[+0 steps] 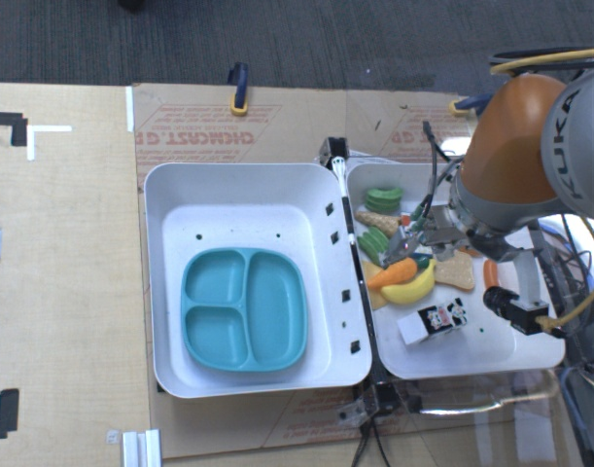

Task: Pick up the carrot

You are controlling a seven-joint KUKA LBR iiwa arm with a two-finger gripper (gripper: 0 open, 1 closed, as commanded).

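The carrot (pixel 392 273) is orange and lies in the right bin (pixel 491 353) near its left wall, resting against a yellow banana (pixel 413 288). My gripper (pixel 409 245) hangs directly over the carrot's upper end, at or just above it. The arm's grey and orange wrist (pixel 510 149) reaches in from the right and hides the bin's back right part. The carrot still lies among the other items in the bin.
Crowded round the carrot are a green round piece (pixel 383 199), a beige piece (pixel 374 222), a green vegetable (pixel 371 245), a bread slice (pixel 456 276) and a black-and-white box (pixel 433 320). The left bin (pixel 238 197) holds a teal divided plate (pixel 245 309).
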